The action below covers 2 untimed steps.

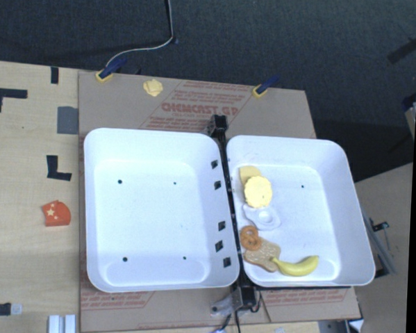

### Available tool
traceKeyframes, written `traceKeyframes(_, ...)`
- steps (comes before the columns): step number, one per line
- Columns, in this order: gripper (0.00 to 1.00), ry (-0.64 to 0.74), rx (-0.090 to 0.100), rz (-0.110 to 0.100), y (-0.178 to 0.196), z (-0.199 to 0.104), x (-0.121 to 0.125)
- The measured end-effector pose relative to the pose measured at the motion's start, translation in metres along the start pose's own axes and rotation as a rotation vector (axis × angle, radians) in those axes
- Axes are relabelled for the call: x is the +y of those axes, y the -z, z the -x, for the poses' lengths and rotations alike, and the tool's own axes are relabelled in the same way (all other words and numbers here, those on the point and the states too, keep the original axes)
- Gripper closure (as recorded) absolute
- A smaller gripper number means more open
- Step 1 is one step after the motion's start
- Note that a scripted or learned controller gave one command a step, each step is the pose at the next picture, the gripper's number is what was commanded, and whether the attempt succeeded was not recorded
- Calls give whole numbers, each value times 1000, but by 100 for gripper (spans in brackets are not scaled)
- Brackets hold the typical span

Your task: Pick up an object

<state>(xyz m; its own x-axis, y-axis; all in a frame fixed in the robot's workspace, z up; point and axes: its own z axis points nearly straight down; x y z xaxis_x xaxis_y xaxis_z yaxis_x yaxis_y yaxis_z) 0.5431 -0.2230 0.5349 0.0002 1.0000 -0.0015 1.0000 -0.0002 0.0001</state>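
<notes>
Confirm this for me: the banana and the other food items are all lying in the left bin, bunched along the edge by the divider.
Not quite. The camera view shows the banana and the other food items lying in the right bin, not the left bin. The rest holds: they are bunched along the edge by the divider.

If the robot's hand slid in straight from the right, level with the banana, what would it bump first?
Probably the right bin, at its outer wall, if the hand travels low. If it passes above the wall, the banana is the first toy in line, lying near the bin's front edge. The height is a guess.
</notes>
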Motion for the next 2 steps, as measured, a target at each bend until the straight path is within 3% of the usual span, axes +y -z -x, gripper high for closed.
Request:
traceKeyframes(1, 0, 7, 4, -7, -67, -83, -14)
traceKeyframes(2, 100, 4, 1, 0, -54, -80, -12)
